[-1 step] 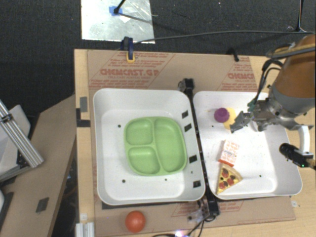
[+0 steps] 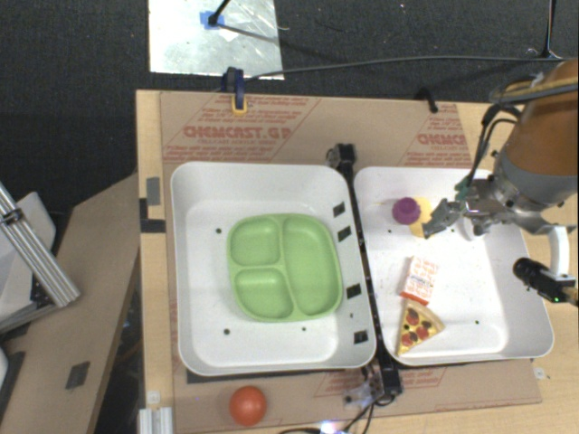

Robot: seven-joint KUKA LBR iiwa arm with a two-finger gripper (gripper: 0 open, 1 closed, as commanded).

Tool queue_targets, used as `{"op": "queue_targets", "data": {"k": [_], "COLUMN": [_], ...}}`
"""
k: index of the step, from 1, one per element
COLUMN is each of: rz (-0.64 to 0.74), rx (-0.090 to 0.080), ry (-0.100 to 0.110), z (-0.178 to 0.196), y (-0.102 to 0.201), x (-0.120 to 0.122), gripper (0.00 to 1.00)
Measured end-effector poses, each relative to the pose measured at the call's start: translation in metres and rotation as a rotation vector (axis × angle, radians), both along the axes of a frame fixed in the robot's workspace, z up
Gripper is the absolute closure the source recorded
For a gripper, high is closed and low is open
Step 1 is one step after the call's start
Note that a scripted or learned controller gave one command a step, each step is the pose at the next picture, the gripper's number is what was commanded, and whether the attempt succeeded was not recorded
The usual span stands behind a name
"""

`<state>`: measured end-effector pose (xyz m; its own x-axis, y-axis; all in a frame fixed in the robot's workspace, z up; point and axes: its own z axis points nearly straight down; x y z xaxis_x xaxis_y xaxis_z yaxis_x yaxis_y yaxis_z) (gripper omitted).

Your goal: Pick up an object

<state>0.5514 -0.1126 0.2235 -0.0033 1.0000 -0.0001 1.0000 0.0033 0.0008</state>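
The right bin (image 2: 520, 333) holds a purple round object (image 2: 406, 210) at its back left, with a small yellow object (image 2: 417, 230) just in front of it. A red and white carton (image 2: 420, 280) lies mid-bin, and a toy pizza slice (image 2: 417, 326) lies near the front wall. My gripper (image 2: 458, 221) hangs over the back of this bin, just right of the yellow object. It is open, with nothing between its fingers. The left finger partly hides the yellow object.
The left bin (image 2: 194, 242) holds a green divided plate (image 2: 284, 267). An orange-red ball (image 2: 247, 405) sits on the bench in front of the left bin. A black divider with clips (image 2: 355, 242) runs between the bins.
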Motion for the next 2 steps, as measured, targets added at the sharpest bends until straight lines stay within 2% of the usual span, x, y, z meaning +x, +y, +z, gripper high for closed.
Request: {"op": "queue_targets", "data": {"k": [1,2], "rz": [-0.003,-0.003], "rx": [0.000,0.001], "ry": [0.004,0.003], "z": [-0.059,-0.101], "y": [-0.008,-0.006], "x": [-0.003,-0.007], "gripper": [0.00,0.00]}}
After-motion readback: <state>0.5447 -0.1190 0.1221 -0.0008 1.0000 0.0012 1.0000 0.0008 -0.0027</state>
